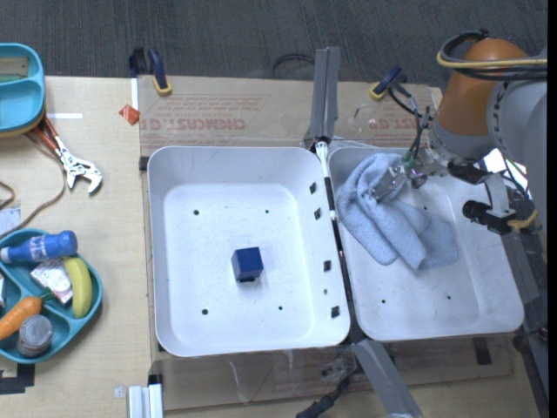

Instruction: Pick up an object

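A small blue cube [248, 263] sits near the middle of the left bin [174, 233]. A crumpled light blue-grey cloth [392, 220] lies in the upper left part of the right bin [470, 303]. My gripper [399, 179] reaches in from the right and is down at the cloth's upper edge, its tips among the folds. Above it is the arm's orange band [474, 85].
A grey divider post [325, 94] stands between the bins at the back. Left of the bins lie a wrench [74, 168], a blue tray [17, 85] and a blue plate [48, 290] holding a banana, bottle and carrot. Cables and a black fitting [492, 212] hang by the wrist.
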Motion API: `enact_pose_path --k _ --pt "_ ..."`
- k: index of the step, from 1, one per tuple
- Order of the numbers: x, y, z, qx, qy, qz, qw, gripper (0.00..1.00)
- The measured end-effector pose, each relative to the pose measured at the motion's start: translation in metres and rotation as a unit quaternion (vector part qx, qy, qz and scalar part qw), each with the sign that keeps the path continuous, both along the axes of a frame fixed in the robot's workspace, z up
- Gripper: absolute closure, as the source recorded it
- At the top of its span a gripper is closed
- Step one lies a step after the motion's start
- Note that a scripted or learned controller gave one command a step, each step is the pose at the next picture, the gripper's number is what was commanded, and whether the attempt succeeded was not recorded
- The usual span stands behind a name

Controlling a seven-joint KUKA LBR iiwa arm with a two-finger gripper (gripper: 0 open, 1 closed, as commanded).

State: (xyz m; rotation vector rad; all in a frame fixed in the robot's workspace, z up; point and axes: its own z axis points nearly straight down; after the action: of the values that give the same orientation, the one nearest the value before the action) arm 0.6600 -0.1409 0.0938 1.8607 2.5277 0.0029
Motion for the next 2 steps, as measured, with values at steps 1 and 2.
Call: enact_pose_path --k 1,2 --pt "0.001 -0.001 0.010 -0.0001 -0.001 -0.001 1.0000 1.00" --pt "-0.001 0.104 0.098 -0.0003 0.002 0.042 0.9991 1.00"
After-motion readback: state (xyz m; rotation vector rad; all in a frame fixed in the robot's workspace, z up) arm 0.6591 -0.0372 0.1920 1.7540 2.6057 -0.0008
